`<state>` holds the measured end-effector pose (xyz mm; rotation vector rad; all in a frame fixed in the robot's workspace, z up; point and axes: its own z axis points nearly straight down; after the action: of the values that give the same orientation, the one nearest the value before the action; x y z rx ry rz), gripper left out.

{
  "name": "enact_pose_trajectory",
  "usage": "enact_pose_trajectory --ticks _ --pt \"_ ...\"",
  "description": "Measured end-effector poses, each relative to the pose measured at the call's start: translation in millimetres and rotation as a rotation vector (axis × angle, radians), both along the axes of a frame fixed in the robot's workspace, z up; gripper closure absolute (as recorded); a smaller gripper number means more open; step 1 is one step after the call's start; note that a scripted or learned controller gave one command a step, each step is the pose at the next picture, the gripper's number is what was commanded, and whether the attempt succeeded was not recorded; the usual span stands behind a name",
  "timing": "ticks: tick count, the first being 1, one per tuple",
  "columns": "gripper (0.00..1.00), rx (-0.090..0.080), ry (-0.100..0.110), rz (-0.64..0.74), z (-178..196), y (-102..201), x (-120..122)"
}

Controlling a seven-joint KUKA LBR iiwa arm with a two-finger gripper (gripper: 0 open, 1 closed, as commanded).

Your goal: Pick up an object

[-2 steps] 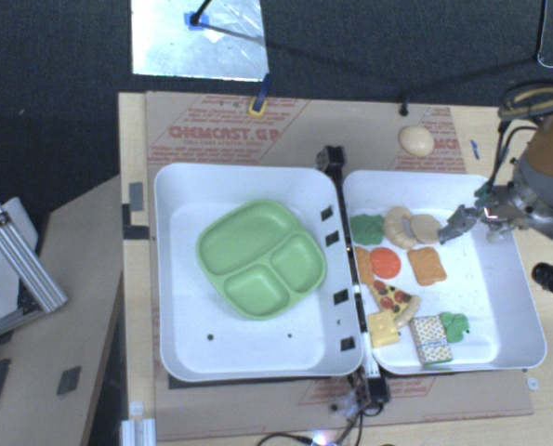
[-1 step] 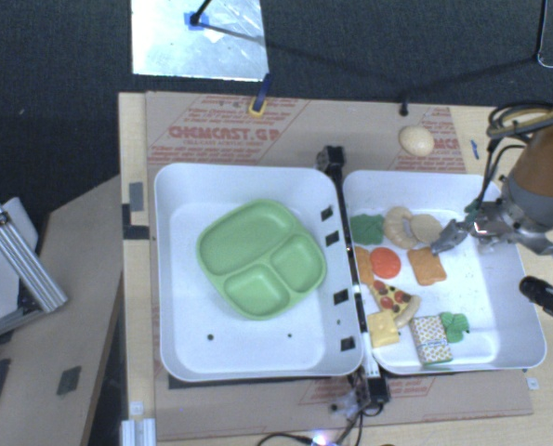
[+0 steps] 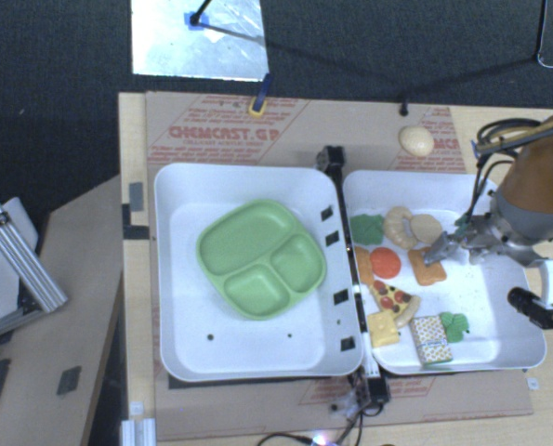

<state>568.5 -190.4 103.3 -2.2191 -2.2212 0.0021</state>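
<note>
Bins sit side by side on the counter (image 3: pixel 137 360). The left bin (image 3: pixel 178 342) holds a green divided plate (image 3: pixel 260 258), lying flat near its middle, with three compartments. The right bin (image 3: pixel 508 342) holds a cluster of toy foods toward its nine o'clock side: a green leafy piece (image 3: pixel 368 228) at the top left, pale round pieces (image 3: pixel 412 226) just beside it at three o'clock, a red round piece (image 3: pixel 386 262) below, an orange cracker-like square (image 3: pixel 427 269) to the red one's three o'clock, a pizza slice (image 3: pixel 394 297) at six o'clock from the red piece, a yellow wedge (image 3: pixel 382 327) below that, and a patterned small box (image 3: pixel 431 339) touching a small green piece (image 3: pixel 455 324) near the bin's six o'clock edge. The arm (image 3: pixel 532 189) comes in from three o'clock, and the hand (image 3: pixel 436 252) is low over the right bin, its tip right at the upper edge of the orange cracker-like square; whether it touches that piece, or whether its grip is apart or together, I cannot tell. A beige egg-shaped object (image 3: pixel 416 140) rests on the counter at twelve o'clock from the right bin, outside it.
</note>
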Motion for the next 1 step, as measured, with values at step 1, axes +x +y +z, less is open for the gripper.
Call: enact_pose_trajectory --ticks 1 --pt "0.0 -0.001 -0.004 0.0 -18.7 0.2 1.1"
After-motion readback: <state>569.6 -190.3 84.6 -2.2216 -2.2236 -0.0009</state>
